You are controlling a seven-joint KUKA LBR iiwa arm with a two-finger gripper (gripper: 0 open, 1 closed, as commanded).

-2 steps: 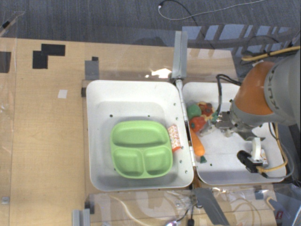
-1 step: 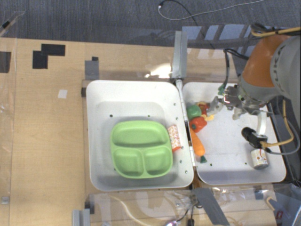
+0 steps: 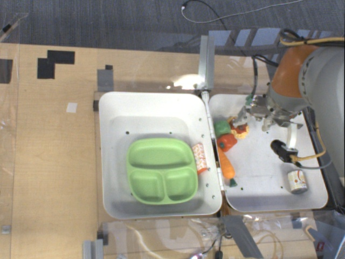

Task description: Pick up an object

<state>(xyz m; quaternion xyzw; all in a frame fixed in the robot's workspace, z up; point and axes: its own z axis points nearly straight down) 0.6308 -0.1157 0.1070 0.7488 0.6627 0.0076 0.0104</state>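
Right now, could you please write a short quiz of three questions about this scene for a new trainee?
1. True or false: the green divided tray lies in the left bin.
2. Which thing lies nearest the front right corner of the right bin? A) the carrot B) the small can C) the green pepper
3. Fill in: the gripper is above the ___ bin.

Key: 1. True. 2. B. 3. right; it hangs near the toy vegetables by the dividing wall.
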